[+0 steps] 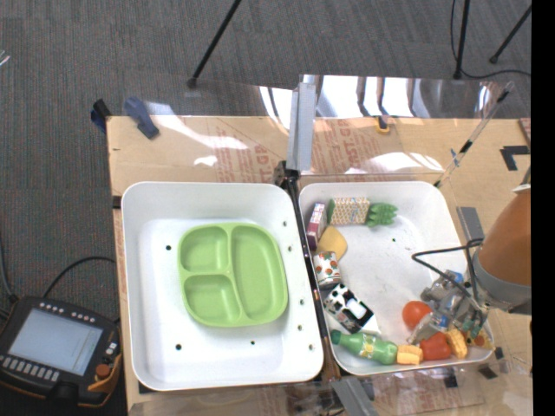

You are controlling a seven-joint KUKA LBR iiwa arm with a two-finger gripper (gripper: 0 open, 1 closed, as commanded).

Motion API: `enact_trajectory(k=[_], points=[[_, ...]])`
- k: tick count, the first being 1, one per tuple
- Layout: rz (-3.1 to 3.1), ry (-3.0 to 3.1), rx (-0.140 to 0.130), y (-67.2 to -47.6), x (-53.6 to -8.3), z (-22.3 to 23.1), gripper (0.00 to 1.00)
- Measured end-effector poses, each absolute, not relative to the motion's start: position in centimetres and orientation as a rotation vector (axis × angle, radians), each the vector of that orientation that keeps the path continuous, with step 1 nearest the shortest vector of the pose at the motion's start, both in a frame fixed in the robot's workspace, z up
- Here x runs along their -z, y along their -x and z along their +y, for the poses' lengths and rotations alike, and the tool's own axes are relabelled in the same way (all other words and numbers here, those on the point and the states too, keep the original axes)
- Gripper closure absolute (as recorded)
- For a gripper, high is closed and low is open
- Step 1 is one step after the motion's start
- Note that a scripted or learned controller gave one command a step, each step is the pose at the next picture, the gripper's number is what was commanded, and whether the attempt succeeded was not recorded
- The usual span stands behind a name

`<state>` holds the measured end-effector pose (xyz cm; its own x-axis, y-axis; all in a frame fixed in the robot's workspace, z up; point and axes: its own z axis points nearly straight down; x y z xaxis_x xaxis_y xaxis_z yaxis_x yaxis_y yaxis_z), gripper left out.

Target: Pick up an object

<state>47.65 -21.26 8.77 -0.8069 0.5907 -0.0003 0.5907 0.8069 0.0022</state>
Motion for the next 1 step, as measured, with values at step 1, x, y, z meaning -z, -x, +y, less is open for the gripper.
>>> enact_trajectory(k=[1], points=[[3.009, -0.904, -0.006, -52.68, -8.7, -15.77, 0.0]])
